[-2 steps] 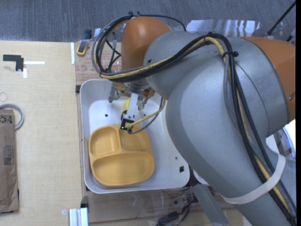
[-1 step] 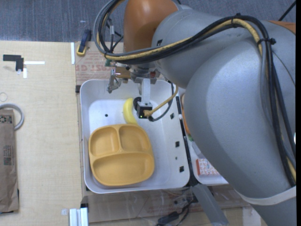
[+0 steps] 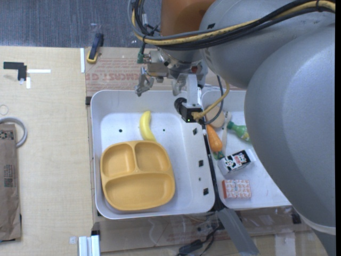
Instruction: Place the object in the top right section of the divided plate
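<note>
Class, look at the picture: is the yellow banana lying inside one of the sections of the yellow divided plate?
No. The yellow banana lies on the white bin floor, just beyond the top rim of the yellow divided plate.

Left bin floor [image 3: 184, 159]: bare to the right of the divided plate [image 3: 138, 175]; open above it
Plate's far edge: banana [image 3: 146, 125] lies touching it
Right bin [image 3: 266, 193]: carrot [image 3: 214, 138], milk carton [image 3: 236, 161], wafer pack [image 3: 236, 188] crowd it; arm [image 3: 277, 63] overhangs

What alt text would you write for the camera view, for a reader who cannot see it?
A grey robot arm's claw hangs over the far edge of the left white bin, which holds a yellow divided plate and a banana beside the plate's far rim. The right bin holds a carrot, a small carton and a packet.
</note>
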Robot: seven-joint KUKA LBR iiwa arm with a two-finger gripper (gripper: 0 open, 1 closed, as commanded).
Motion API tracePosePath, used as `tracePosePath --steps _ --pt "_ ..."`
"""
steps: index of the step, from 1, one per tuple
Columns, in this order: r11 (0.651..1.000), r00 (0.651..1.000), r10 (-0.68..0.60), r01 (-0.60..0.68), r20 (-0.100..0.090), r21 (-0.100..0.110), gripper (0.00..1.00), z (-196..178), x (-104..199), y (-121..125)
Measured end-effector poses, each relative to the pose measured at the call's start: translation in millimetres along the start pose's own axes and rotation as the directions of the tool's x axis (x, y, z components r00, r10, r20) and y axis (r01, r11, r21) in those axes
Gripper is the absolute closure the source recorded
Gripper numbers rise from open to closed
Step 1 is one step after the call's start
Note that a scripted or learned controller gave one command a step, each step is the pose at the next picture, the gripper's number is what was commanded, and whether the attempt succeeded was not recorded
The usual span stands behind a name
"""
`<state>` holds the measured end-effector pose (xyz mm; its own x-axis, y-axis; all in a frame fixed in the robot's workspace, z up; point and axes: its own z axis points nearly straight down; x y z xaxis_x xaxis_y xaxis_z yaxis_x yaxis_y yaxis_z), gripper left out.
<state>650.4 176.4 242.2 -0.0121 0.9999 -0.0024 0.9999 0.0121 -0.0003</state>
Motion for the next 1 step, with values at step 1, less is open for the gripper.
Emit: tracePosePath --steps 1 --pt "0.998 0.998 0.062 -0.062 0.0 0.0 0.0 -89.4 -39.0 8.7"
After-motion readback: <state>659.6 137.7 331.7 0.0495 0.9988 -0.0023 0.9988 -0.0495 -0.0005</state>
